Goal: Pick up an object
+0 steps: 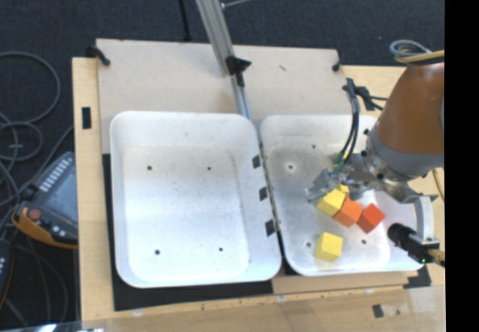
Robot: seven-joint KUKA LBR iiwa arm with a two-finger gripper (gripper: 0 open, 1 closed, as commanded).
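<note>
Lone yellow cube (328, 246): nearest, front of right bin (299, 143), apart from cluster.
Red cube (370, 217): touching orange cube (349, 211).
Yellow cube (331, 201): directly beneath gripper (327, 185).
Claw state: cannot tell.
Left bin (179, 125): well apart.

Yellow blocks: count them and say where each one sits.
2. One yellow block sits in the right bin just under the gripper, touching an orange block. The other yellow block lies alone nearer the bin's front edge. The arm could hide more.
</note>
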